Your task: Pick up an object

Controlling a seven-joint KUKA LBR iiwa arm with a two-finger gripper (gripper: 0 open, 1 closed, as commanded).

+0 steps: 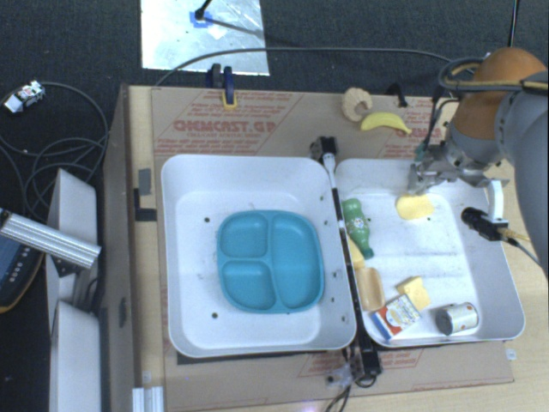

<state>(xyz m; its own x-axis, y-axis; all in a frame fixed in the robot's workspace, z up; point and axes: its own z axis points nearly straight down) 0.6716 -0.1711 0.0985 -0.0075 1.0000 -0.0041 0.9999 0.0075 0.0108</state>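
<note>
Since the pincer (422,178) hangs low over the far end of the right bin (493,316), the nearest thing to take looks like the pale yellow lump (415,207) lying on the bin floor just beside and below it. I cannot tell whether the pincer is spread or pressed together; the wrist housing covers it, and nothing can be seen pinched there. The lump seems small, rounded and light, perhaps soft plastic or foam, so it would likely give a little and should be taken across its narrow middle.

Other choices lie in the same bin: a green bottle (356,227) along the left wall, smooth and apt to roll; a tan block (371,287) below it; a yellow wedge (416,293); a red and white packet (397,315), flat and hard to get under; and a metal can (457,318) on its side, slick and round.

The left bin (184,230) holds a blue divided plate (270,260). On the desk (283,123) beyond the bins rests a banana (384,123). The arm's upper part is cut off at the right edge.
</note>
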